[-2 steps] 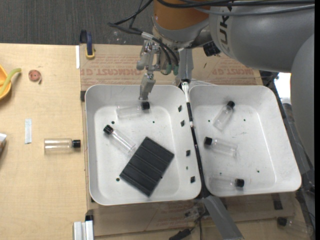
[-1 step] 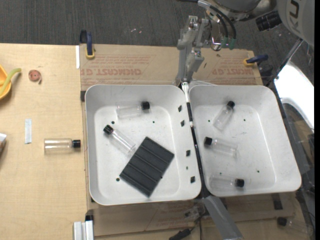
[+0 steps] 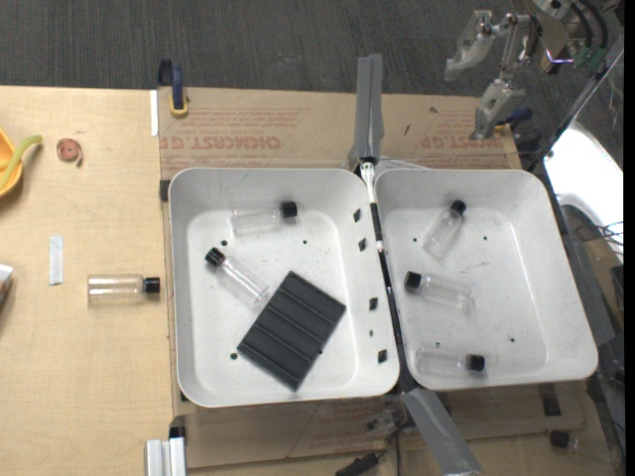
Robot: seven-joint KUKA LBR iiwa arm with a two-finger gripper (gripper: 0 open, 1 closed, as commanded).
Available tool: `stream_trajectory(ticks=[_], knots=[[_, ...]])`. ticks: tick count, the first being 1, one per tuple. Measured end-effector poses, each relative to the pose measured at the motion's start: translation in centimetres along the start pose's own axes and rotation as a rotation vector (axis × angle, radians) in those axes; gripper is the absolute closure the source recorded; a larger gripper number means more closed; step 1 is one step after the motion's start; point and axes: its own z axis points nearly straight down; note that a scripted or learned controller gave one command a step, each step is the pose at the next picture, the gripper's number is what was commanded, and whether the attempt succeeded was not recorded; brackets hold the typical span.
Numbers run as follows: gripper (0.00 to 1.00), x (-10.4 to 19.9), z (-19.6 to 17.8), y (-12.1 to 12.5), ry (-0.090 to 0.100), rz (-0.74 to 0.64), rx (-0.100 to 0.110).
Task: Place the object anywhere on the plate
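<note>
My pincer (image 3: 493,87) hangs above the bench behind the right bin (image 3: 556,266), grasping nothing; whether it is released I cannot tell; the vials (image 3: 444,228) lie untouched in both bins, the dark ribbed plate (image 3: 292,328) in the left bin (image 3: 189,266) bears nothing; everything remains to do.

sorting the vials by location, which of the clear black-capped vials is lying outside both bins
The vial on the tan bench, left of the left bin, cap pointing right toward it. The other five lie inside the bins.
</note>
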Motion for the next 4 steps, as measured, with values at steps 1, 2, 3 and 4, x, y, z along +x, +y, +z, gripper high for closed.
stream_trajectory(ticks=[1,2,3,4], knots=[[0.00,-0.7,7.5,-2.3,0.003,-0.219,-0.002],[0.00,-0.1,0.0,-9.0,-0.001,-0.439,-0.001],[0.00,1.1,0.1,-20.0,0.000,-0.781,-0.002],[0.00,1.1,0.0,-20.2,-0.002,-1.101,-0.002]])
